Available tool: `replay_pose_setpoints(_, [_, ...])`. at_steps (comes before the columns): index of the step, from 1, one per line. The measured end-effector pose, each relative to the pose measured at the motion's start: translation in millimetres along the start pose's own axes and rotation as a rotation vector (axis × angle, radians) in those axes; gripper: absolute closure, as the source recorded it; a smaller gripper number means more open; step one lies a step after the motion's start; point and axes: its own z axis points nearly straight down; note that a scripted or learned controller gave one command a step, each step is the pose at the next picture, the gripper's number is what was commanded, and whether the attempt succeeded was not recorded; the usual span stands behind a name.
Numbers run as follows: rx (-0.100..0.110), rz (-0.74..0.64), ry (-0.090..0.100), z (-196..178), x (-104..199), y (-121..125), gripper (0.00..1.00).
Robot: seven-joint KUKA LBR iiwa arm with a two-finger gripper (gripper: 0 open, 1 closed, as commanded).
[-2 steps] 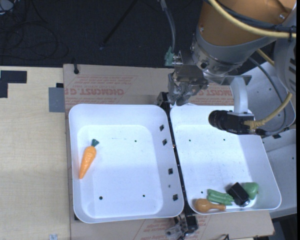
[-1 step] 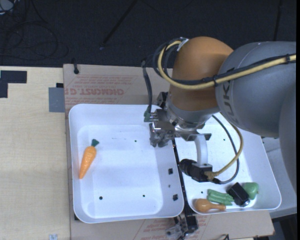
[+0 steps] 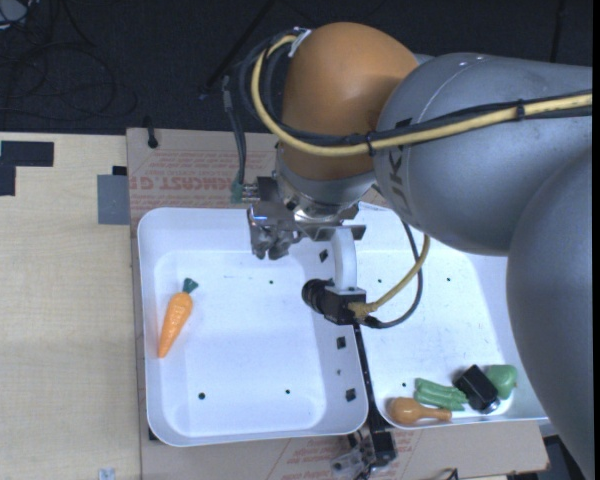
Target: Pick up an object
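Note:
An orange toy carrot (image 3: pixel 175 318) with a green top lies near the left wall of the left bin (image 3: pixel 240 388). My gripper (image 3: pixel 272 240) hangs over the back edge of that bin, under the arm's orange band, up and to the right of the carrot and well apart from it. I see nothing held in it. In the front corner of the right bin (image 3: pixel 450 298) lie a green pea pod (image 3: pixel 440 393), a black block (image 3: pixel 477 387), a green piece (image 3: pixel 503 376) and an orange gourd-shaped toy (image 3: pixel 418 411).
The big grey arm covers the right bin's back and right side. A black cable and fitting (image 3: pixel 330 300) hang over the divider between the bins. Brown cardboard (image 3: pixel 190 173) lies under the bins on the wooden bench.

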Motion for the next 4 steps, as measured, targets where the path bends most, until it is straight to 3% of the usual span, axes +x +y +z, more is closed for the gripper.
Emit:
replay_pose_setpoints(1, [-0.003,0.000,-0.001,-26,28,67,1.00])
replay_pose_setpoints(3, [0.005,0.004,-0.003,12,72,69,1.00])
replay_pose_setpoints(4, [0.004,0.004,-0.004,11,71,69,0.00])
